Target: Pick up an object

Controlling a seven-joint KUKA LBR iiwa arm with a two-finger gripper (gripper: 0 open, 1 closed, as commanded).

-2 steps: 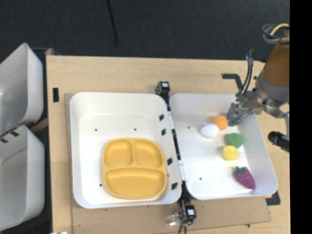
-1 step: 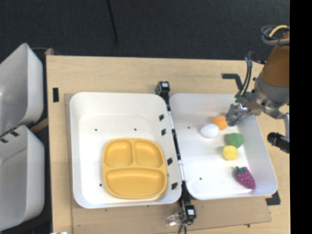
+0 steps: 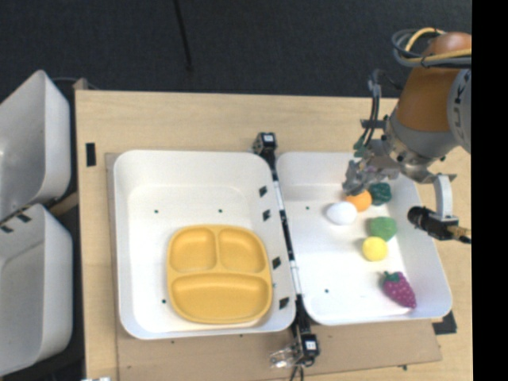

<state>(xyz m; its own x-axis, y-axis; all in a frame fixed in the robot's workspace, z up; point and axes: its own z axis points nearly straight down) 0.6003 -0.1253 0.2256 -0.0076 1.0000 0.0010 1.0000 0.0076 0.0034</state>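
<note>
My gripper (image 3: 357,182) is over the right bin (image 3: 317,280).
It sits right by the orange ball (image 3: 361,202) and white egg (image 3: 341,213). I cannot tell its grip.

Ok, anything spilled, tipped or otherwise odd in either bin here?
Nothing stands out. The yellow divided plate lies flat in the left bin; the toy foods sit loose in the right bin, and the gripper is down by the orange piece.

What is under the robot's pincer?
The pincer is above an orange ball-like toy beside a white egg. The pincer covers part of the orange toy, so its hidden part stays unknown.
</note>
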